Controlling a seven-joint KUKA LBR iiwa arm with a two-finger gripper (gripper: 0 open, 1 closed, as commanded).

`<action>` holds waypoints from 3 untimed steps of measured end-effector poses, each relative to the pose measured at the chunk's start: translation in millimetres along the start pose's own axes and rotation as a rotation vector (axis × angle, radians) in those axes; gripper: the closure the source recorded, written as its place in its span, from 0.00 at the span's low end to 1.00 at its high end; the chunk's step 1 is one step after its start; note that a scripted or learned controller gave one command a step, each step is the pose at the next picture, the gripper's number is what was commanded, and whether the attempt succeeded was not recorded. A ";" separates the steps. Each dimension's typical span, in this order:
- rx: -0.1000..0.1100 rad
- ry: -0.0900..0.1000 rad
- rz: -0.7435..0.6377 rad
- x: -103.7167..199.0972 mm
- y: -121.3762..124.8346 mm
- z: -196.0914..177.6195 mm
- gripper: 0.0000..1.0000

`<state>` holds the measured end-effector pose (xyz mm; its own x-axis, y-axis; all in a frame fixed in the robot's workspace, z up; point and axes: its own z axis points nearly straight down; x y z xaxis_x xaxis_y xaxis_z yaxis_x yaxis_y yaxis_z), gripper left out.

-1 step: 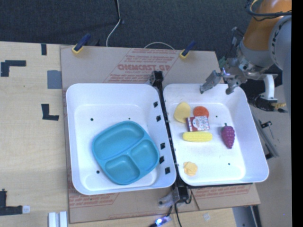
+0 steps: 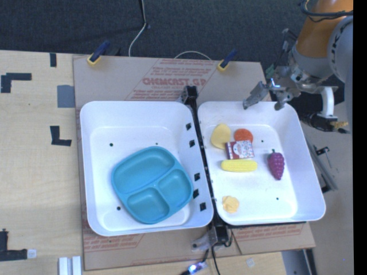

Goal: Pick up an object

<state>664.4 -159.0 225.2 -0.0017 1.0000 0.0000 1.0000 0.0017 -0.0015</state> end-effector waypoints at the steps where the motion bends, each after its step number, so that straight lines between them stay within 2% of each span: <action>1: 0.003 -0.001 0.000 7.5 -3.1 46.4 0.00; 2: 0.003 -0.001 -0.001 6.2 2.4 108.1 0.00; 3: 0.000 -0.002 -0.001 7.1 2.4 142.1 0.00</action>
<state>666.6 -151.9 83.1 -0.0030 1.0000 -0.0019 1.0000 0.0030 -0.0010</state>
